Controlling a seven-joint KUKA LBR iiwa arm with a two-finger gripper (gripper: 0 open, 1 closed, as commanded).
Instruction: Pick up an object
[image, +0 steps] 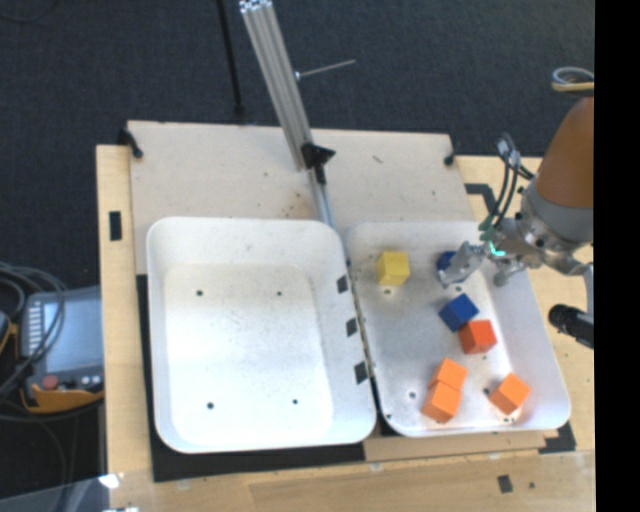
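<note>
The blue cube (458, 311) lies in the right bin (400, 400), touching a red cube (478, 335) and nearest the gripper (458, 266), which hangs just above it; whether that gripper is spread or clenched I cannot tell. A good grasp would likely take the cube's free sides, clear of the red neighbour. The yellow cube (393, 267) stands apart.

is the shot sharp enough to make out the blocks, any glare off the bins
Camera view: soft overall; the yellow block and blue block read clearly, the gripper is a blur; the white bins look bright but not blown out; shadows are faint.
</note>
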